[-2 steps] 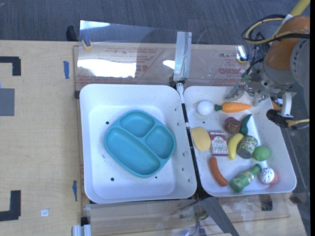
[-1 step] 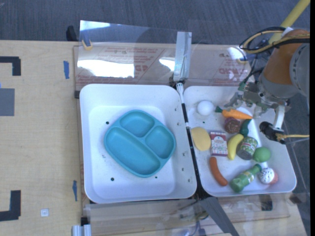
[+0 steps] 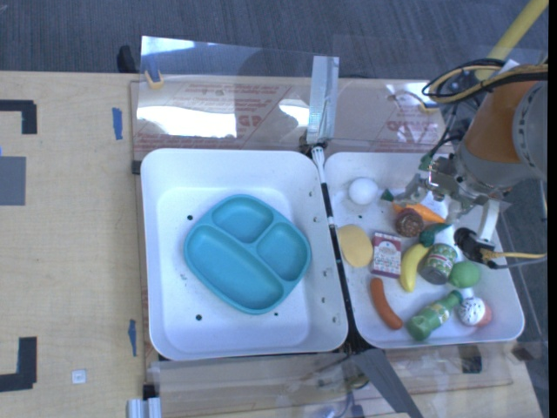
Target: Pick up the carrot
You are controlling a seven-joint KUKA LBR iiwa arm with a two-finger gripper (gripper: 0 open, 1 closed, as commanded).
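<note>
The carrot [image 3: 421, 211] is orange and lies in the right bin [image 3: 513, 320], near its back, between a white egg and a brown round item. My gripper [image 3: 432, 195] hangs directly over the carrot, at the end of the grey arm with the orange band [image 3: 498, 133] that reaches in from the right. The gripper's body covers part of the carrot from above. The carrot rests among the other items in the bin.
Packed around the carrot are a white egg [image 3: 363, 190], a brown round item [image 3: 409, 224], a red box [image 3: 386, 253], a banana [image 3: 411, 266], a can [image 3: 438, 263] and a green lime [image 3: 466, 274]. A sausage [image 3: 386, 304] and a green bottle [image 3: 432, 314] lie nearer the front. The left bin holds a blue divided plate [image 3: 247, 252].
</note>
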